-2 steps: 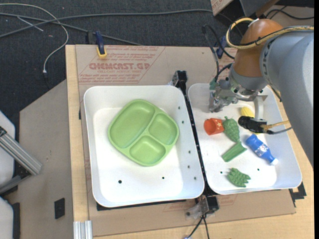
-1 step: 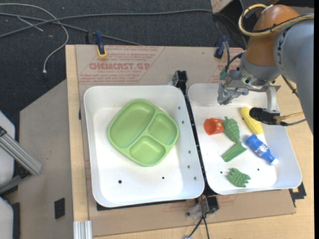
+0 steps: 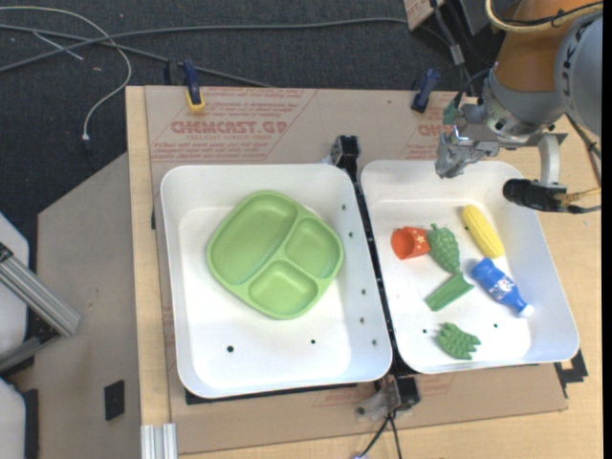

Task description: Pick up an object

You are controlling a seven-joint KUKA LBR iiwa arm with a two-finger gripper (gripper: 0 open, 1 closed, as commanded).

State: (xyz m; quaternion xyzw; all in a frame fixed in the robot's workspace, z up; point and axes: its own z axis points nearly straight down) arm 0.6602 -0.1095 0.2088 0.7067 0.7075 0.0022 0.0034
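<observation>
The right white bin (image 3: 559, 299) holds several small items: a red cup (image 3: 410, 243) lying on its side, a dark green knobbly vegetable (image 3: 443, 248), a yellow corn cob (image 3: 483, 230), a blue bottle (image 3: 500, 285), a green stick (image 3: 448, 293) and a green leafy piece (image 3: 457, 340). My gripper (image 3: 449, 166) hangs over the back left edge of this bin, above and apart from the items. Nothing shows between its fingers.
The left white bin (image 3: 182, 256) holds a light green divided plate (image 3: 275, 253). Clamps (image 3: 194, 95) sit at the cardboard's back edge. The arm's orange band (image 3: 550, 17) and a black cable stand over the right bin's back right corner.
</observation>
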